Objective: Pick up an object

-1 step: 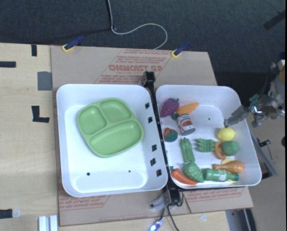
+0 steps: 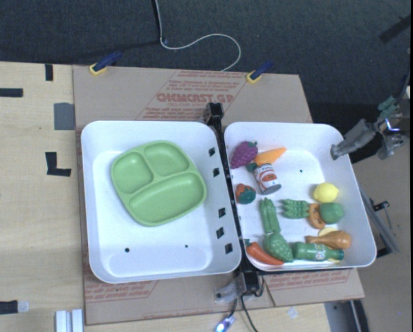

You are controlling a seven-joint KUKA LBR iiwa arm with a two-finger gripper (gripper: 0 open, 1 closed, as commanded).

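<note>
Camera view looks down on two white bins side by side on a cardboard-covered counter (image 2: pixel 185 92). At the frame's right edge, level with the upper rim of the right bin (image 2: pixel 299 133), the claw (image 2: pixel 346 146) sits at the bin's upper right corner, above the rim and not yet among the toys. Whether it is wide or narrow I cannot tell; it reads as a grey blur, and nothing shows between its tips.

Candidates for picking all lie in the right bin, loosely scattered, probably so any of them can be taken. Nearest the claw is the yellow lemon (image 2: pixel 326 192), touching a green round fruit (image 2: pixel 333 212) below it. Toward the middle stands a small red-labelled can (image 2: pixel 267 178), with an orange carrot (image 2: pixel 272 155) and purple grapes (image 2: pixel 243 153) near the divider. Along the lower rim a tight row crowds together: a green bottle (image 2: pixel 317 253) and a brown drumstick (image 2: pixel 333 239); those look awkward to grasp singly.

Left bin (image 2: pixel 99 140) holds a green divided plate (image 2: pixel 158 182), well away from the arm's side. A white cable (image 2: pixel 192 43) loops above the counter.
</note>
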